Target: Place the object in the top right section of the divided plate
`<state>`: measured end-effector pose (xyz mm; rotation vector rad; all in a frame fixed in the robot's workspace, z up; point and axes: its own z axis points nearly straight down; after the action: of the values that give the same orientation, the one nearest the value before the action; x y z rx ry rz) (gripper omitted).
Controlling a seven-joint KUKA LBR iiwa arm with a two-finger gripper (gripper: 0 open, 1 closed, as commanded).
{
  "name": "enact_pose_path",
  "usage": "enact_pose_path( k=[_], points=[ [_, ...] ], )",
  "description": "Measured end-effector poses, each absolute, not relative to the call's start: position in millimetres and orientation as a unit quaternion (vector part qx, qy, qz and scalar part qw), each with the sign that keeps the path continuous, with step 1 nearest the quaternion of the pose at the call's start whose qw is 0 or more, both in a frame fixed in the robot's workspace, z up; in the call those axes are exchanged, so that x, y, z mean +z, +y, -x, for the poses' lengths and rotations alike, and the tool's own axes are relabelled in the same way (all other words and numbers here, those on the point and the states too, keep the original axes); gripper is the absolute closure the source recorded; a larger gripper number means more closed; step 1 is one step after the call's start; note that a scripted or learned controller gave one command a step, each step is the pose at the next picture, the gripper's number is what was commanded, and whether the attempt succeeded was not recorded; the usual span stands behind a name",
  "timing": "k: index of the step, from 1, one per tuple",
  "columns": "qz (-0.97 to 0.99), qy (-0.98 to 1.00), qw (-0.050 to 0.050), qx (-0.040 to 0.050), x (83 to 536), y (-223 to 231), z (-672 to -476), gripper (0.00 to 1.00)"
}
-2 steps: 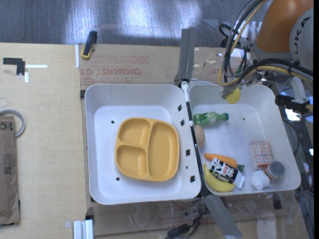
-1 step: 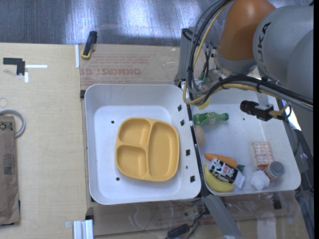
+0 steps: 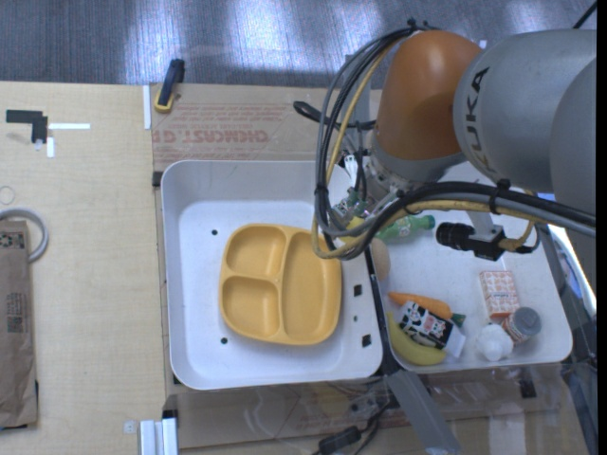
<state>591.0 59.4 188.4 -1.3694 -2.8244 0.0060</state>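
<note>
Camera view: I am hovering my gripper (image 3: 365,218) over the seam between the bins; whether it is holding anything, I cannot tell. The yellow plastic divided plate (image 3: 281,283) is lying flat in the left white bin (image 3: 190,254), ready to receive the object.

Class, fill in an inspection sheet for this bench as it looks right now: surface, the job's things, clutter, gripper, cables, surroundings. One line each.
Surface: two white bins side by side, left bin and right bin, on a wooden bench.
Job's things: yellow divided plate in the left bin, sections bare.
Clutter: banana, small carton, green bottle and other small items in the right bin.
Gripper: hidden under the arm's orange band; state cannot be told.
Cables: black and yellow hoses loop around the wrist.
Surroundings: cardboard sheet behind the bins, brown bag at far left.
</note>
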Motion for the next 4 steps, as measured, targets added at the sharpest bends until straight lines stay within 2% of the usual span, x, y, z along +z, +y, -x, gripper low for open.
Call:
enact_pose_path(
  k=[1,2,3,4],
  points=[
    [0.546,-0.838,-0.003,-0.0017,95,99,-562.1,1.0],
    [0.54,-0.842,0.001,0.0026,189,75,-593.8,1.0],
    [0.541,-0.841,0.002,0.0033,119,106,-557.0,1.0],
    [0.533,-0.846,0.001,0.003,188,92,-527.9,1.0]
  ],
)
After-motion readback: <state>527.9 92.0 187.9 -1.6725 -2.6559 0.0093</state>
